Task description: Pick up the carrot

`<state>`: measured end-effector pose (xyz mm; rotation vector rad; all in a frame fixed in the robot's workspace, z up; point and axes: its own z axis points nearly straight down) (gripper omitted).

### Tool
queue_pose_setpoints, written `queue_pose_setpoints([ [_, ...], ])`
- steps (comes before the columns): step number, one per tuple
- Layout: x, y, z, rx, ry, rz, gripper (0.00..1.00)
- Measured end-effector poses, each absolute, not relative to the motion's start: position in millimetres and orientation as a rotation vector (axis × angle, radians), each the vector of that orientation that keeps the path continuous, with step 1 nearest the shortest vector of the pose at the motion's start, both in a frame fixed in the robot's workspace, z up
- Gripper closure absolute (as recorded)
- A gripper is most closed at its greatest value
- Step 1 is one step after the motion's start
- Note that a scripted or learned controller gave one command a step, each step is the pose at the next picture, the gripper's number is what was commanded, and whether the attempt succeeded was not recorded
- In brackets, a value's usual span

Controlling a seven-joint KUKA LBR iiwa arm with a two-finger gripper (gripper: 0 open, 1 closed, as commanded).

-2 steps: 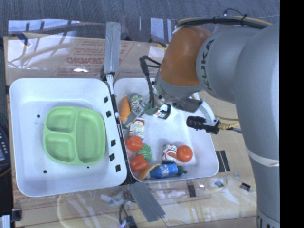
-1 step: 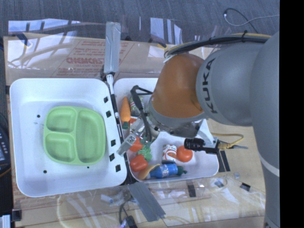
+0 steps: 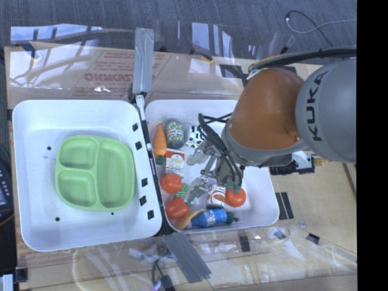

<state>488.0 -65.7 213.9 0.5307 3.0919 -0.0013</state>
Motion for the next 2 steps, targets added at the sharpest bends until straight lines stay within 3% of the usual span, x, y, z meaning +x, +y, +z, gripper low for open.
queue_pose_setpoints([
  [1, 540.4, -47.6, 191.2, 1.084, 2.948, -0.002, 0.0],
  [2, 613.5, -116.7, 103.9, 0.855, 3.019, -0.001, 0.0],
])
